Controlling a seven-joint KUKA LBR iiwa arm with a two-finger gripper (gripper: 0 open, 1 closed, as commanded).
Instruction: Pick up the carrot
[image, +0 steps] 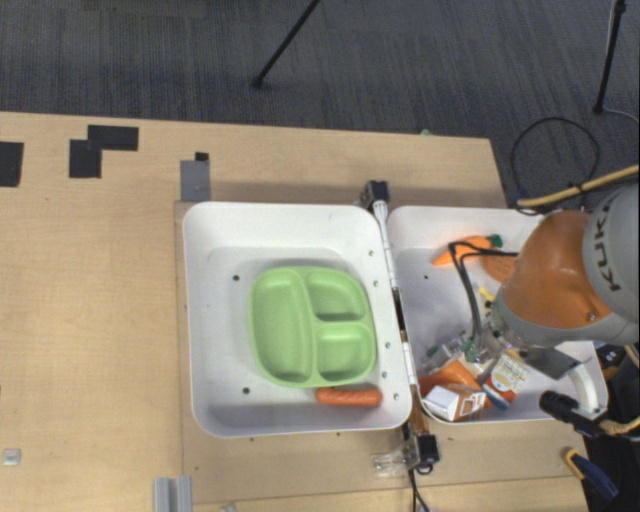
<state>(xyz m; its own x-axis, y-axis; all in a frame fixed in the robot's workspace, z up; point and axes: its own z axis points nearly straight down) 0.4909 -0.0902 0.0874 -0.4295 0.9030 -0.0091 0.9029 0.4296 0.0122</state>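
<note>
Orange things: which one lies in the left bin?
The long carrot, lying beside the green tray. The other orange things lie in the right bin.

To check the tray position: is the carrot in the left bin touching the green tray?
Touching. The camera view shows the carrot lying right along the lower edge of the green tray, with no white bin floor between them.

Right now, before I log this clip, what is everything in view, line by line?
bins: two, white, side by side on the bench
divided plate: one, green, left bin
carrot: one, orange, left bin, by the plate's near edge
small cartons: a few, orange and white, right bin's near corner
orange item: one, right bin's far side, partly hidden
bench: one, tan wood
arm: one, grey with orange band, over the right bin
</note>
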